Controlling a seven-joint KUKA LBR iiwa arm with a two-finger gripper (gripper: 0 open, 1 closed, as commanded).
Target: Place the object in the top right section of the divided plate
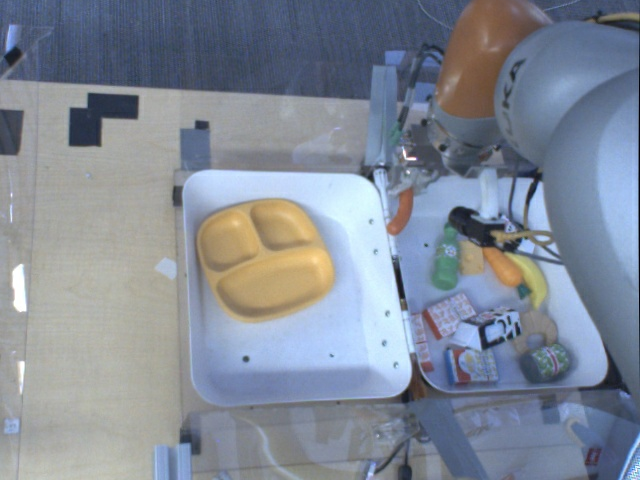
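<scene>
Above the gap between two bins, the gripper clasps an orange sausage, near the yellow plate.

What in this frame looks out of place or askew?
One thing stands out: a small orange-red sausage-shaped object hangs below the hand, right over the rims between the two white bins, tilted. The yellow divided plate sits slightly rotated in the left bin, holding nothing. No spill or damage shows.

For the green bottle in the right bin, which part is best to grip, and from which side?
Grip the green bottle across its narrower upper body, probably coming from straight above. It lies flat, its length running roughly up the view, with bare bin floor on its left; a yellow item crowds its right.
</scene>
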